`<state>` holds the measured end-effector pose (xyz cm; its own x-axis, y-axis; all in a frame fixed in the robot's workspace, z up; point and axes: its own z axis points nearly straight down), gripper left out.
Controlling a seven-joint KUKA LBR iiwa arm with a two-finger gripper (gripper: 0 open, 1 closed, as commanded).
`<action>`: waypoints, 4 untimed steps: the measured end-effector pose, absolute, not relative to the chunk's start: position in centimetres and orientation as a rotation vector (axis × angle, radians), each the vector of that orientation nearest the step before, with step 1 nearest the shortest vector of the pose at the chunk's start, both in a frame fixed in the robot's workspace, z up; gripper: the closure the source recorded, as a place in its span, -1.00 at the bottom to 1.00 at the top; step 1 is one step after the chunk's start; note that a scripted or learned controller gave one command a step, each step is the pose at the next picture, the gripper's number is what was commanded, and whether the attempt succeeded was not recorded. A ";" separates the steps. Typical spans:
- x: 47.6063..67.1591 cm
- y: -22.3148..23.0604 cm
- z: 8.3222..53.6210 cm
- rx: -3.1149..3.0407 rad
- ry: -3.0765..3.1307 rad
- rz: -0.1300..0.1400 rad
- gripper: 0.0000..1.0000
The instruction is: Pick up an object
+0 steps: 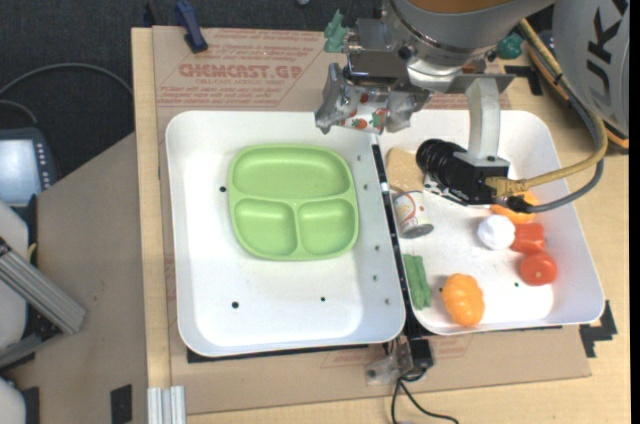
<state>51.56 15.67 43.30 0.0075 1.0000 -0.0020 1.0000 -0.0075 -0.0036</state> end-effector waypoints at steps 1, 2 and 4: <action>51.5 21.8 54.2 -2.216 -2.233 -0.022 1.00; 51.4 15.2 37.0 -2.224 -2.208 0.029 1.00; 48.6 21.5 17.9 -2.216 -2.215 0.024 1.00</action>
<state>48.61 21.45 17.89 0.0000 1.0000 -0.0050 0.9999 -0.0001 -0.0168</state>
